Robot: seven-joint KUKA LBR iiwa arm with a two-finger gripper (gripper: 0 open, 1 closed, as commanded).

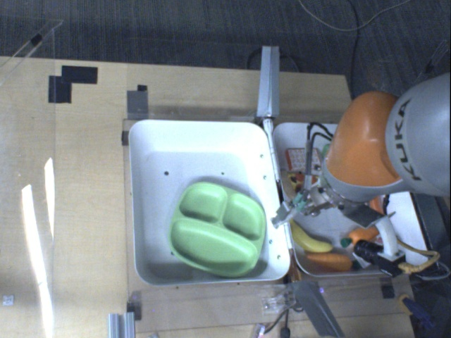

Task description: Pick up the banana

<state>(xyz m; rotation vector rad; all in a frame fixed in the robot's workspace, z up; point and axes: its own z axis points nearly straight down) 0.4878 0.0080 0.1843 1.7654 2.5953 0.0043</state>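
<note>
Reaching in from the right, the grey arm [426, 136] with its orange band [363, 143] hangs over the right bin [405, 206], 1 of 2 shallow white bins set side by side on the pale wooden bench [77, 210]. The gripper [297, 207] sits low at the left side of that bin, close to the wall it shares with the left bin [144, 189], and its metal tip points toward that wall. Whether the gripper is open or closed cannot be told from this slanted view, and nothing can be seen caught in it.

The banana [311, 240] lies on the floor of the right bin near its front left corner, just in front of the gripper and apart from it, its yellow curve running from the shared wall toward the bin's middle. Just in front of the banana, against the front wall, lies an orange carrot-like piece [330, 261]. A second orange piece with a green end [361, 235] lies to the right of the banana, partly under the arm. At the back of the bin, beside the orange band, a red and white packet [296, 159] shows.

The left bin holds 1 thing: a green tray [218, 228] with 3 compartments, resting toward the front right part of the bin and tilted a little. A grey metal post [268, 83] stands at the back where the 2 bins meet, and black tape marks [70, 82] sit on the bench at the far left
</note>
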